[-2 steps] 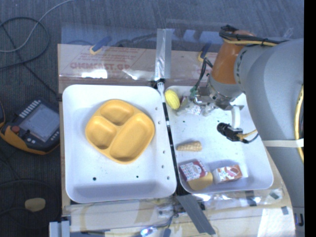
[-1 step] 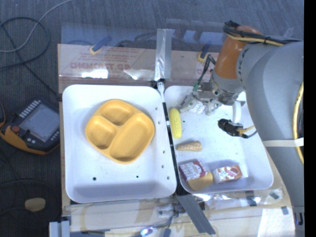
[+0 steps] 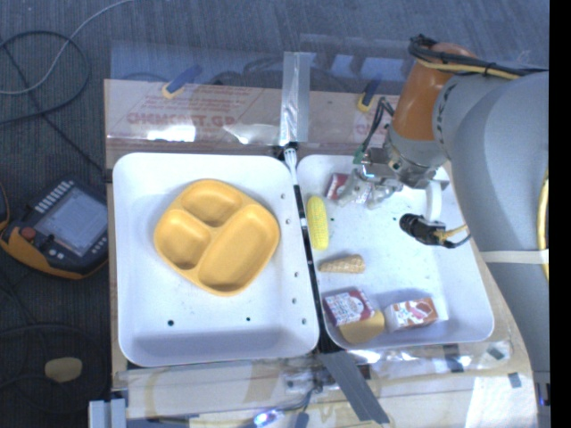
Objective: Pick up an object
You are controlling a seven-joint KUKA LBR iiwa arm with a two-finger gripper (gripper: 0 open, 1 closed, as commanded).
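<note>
The tool (image 3: 368, 185) hangs low over the far end of the right bin (image 3: 464, 266), and a small red-and-white packet (image 3: 337, 185) lies just beside it on its left; whether it is wide or narrow cannot be told from here. Nearer the camera in the same bin lie a corn cob (image 3: 316, 221), a peanut-shaped piece (image 3: 342, 264) and two red packets (image 3: 348, 307), well apart from the tool. The left bin (image 3: 134, 266) holds a yellow divided plate (image 3: 217, 235).

Yellow corn cob (image 3: 317, 221) lies lengthwise along right bin's (image 3: 464, 266) left wall.
</note>
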